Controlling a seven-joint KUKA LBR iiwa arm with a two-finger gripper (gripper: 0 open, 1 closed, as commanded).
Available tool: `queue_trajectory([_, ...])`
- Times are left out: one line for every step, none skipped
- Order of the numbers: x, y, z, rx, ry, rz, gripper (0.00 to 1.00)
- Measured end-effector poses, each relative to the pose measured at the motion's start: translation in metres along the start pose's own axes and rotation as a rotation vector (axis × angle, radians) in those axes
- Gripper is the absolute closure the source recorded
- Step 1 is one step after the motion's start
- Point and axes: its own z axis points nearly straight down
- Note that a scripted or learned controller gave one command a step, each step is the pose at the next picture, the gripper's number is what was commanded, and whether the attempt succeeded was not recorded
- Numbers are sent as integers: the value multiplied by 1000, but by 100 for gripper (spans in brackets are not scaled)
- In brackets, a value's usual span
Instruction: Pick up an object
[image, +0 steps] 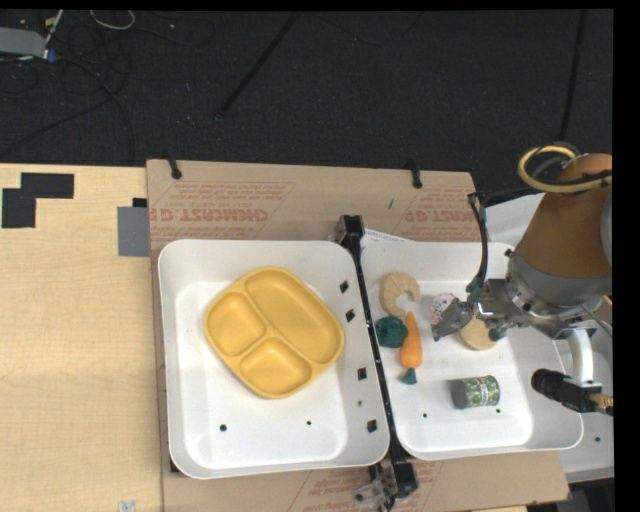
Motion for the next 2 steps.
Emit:
queue_trajectory([9,4,51,8,2,1,0])
queue_trajectory([10,2,105,8,2,1,0])
